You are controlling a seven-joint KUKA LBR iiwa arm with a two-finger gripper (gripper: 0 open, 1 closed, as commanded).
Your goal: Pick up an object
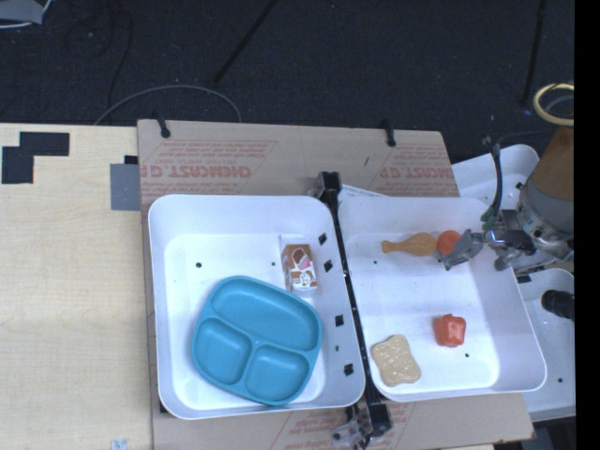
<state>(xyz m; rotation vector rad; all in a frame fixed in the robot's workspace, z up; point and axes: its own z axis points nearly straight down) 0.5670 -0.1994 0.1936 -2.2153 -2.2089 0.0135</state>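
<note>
Blue divided plate (255, 339) occupies the left bin (178, 251); in the right bin (511, 364), gripper (480, 247) hangs released beside the orange-red toy (449, 242), approach stage, descent and closure required next.

A single fixed camera sits above the pale wooden table (66, 289) and looks down at a slant. It is far enough off to take in both shallow white plastic bins, the left one (178, 216) and the right one (511, 345), whole and side by side. The dark floor fills the top of the view. The grey arm with its orange band (553, 172) enters from the right edge.
</note>
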